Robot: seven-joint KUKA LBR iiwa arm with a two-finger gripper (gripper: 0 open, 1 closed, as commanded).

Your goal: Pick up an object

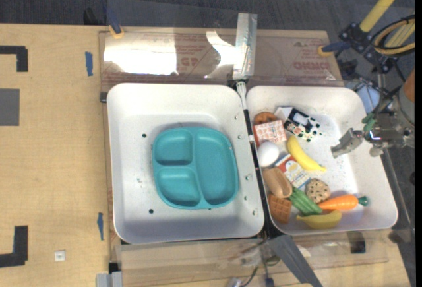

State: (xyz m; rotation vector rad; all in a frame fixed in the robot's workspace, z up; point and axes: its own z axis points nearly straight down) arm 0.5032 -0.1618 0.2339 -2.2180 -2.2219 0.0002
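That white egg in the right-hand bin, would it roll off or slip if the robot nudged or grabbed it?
Probably yes. The egg looks smooth and rounded, so it may slip from a pinch. It would likely roll when pushed, though the banana and other toy food crowd around it in the right bin and might stop it. It looks like a toy, so probably light.

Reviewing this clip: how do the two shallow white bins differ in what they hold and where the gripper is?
The left white bin holds a single teal plastic divided tray, lying flat near its middle; the right white bin holds a pile of small toy foods, among them a yellow banana and an orange carrot. The gripper is above the right bin, away from the left one. Both bins are shallow, white and round-cornered.
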